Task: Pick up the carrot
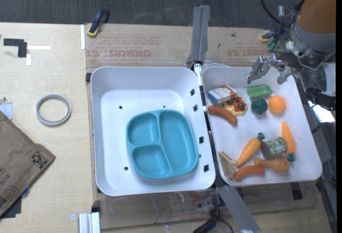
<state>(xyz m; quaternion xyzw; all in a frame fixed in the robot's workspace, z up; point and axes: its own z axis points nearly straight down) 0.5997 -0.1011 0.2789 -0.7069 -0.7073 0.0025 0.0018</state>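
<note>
Two carrots lie in the right bin [309, 136]. One carrot [248, 151] lies near the bin's middle front, its green top pointing to the back right. A second carrot [288, 137] lies by the right wall, its green end toward the front, next to a green-labelled can [274, 147]. My gripper [270, 72] hangs over the bin's back edge, well behind both carrots, above a green vegetable [259, 90]. Its fingers stand apart with nothing between them.
Around the carrots lie an orange ball [276, 104], a red sausage [223, 115], another sausage [248, 172], an orange squash-like piece [272, 164] and a small box [222, 94]. The left bin [107, 119] holds a blue divided plate [162, 144]. A tape roll [53, 109] lies at left.
</note>
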